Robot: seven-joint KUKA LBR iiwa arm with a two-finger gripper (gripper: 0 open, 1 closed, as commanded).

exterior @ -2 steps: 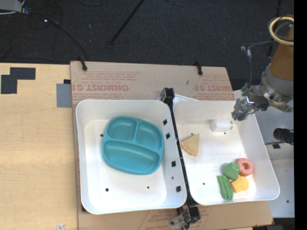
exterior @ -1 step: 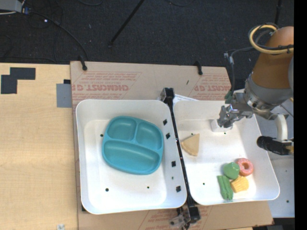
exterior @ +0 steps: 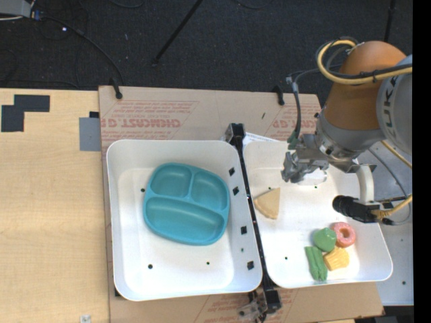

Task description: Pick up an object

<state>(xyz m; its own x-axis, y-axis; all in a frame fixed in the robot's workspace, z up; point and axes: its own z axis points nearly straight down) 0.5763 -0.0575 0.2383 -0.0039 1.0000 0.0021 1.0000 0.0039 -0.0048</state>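
A: Where's the nearest pick?
B: The wedge point(exterior: 267, 203) lies at seven o'clock from the gripper point(exterior: 298, 169), just beside it, in the right bin point(exterior: 377, 264).
A: Fingers?
B: Cannot tell.

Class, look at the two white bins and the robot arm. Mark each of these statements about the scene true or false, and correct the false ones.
1. The teal divided plate lies in the left bin. True.
2. The wedge of food is on the plate. False: it lies in the right bin.
3. The gripper hovers over the right bin. True.
4. The pink doughnut is in the left bin. False: it sits in the right bin by the green toys.
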